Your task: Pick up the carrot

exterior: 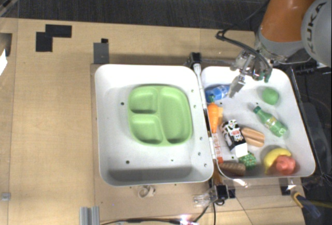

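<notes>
Two white bins sit side by side: the left bin (109, 115) holds a green tray (158, 114), and the right bin (295, 99) holds toy food, with the arm (290, 11) reaching over its far end. The gripper (244, 76) hangs above the right bin's far left part with a visible gap between its fingers and nothing between them, near a blue can (216, 93). The carrot (214, 118) lies lengthwise against that bin's left wall, just nearer than the can and beside a cow toy (232, 133); it looks like light, stiff, smooth plastic, probably best pinched across its middle, though the wall crowds one side.
</notes>
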Action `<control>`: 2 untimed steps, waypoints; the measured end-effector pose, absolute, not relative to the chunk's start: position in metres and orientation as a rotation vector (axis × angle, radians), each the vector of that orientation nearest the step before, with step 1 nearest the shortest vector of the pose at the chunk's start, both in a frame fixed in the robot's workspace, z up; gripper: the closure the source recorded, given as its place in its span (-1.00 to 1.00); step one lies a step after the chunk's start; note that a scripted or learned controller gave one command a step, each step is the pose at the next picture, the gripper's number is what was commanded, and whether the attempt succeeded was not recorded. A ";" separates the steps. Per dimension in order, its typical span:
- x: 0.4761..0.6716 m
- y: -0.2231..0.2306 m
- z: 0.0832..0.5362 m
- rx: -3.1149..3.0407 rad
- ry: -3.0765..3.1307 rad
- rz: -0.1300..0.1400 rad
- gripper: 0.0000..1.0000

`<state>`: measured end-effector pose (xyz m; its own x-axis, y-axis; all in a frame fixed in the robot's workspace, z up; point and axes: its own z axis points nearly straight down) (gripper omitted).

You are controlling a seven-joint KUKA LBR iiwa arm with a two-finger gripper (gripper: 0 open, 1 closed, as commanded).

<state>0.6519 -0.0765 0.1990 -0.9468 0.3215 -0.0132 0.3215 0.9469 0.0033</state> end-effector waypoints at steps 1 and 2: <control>0.582 -0.023 0.186 0.488 3.097 0.007 -1.00; 0.564 0.005 0.186 0.936 2.992 0.005 -1.00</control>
<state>0.5639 0.0055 0.1857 -0.8218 0.5698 -0.0055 0.5698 0.8218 0.0052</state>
